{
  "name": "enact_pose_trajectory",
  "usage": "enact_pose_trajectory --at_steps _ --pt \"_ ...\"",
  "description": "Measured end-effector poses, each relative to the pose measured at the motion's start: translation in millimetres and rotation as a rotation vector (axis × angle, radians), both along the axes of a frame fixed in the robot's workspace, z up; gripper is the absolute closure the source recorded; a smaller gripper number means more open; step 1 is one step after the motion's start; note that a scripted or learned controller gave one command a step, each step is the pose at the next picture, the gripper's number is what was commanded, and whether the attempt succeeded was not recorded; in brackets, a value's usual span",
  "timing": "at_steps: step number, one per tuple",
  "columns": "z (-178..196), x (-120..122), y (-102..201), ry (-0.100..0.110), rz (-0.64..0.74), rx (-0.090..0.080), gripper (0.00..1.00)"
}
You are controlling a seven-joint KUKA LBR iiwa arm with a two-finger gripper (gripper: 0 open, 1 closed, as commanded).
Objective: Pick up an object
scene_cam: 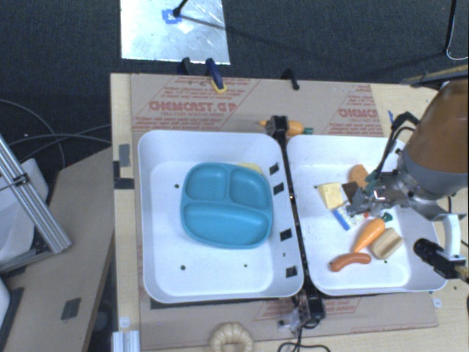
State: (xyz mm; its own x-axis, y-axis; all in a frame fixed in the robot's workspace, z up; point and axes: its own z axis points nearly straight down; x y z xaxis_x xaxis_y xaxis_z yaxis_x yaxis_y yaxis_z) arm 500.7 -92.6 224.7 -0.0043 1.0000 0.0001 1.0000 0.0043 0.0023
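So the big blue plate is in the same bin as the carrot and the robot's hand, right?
Not quite. The camera view shows the blue plate alone in the left bin. The carrot and the gripper are in the right bin.

The robot arm point(440, 152) is fat and round, orange on top and grey below. Thin black cables run along it. Its tool point(364, 196) is small and dark.

Blue divided plate point(226, 204) in left bin point(157, 196); tool point(363, 202) low over toy foods in right bin point(315, 270).
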Motion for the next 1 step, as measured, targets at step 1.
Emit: enact_pose_trajectory --at_steps 1 --pt "8.4 42.3 20.2 -0.003 0.003 0.000 1.00"
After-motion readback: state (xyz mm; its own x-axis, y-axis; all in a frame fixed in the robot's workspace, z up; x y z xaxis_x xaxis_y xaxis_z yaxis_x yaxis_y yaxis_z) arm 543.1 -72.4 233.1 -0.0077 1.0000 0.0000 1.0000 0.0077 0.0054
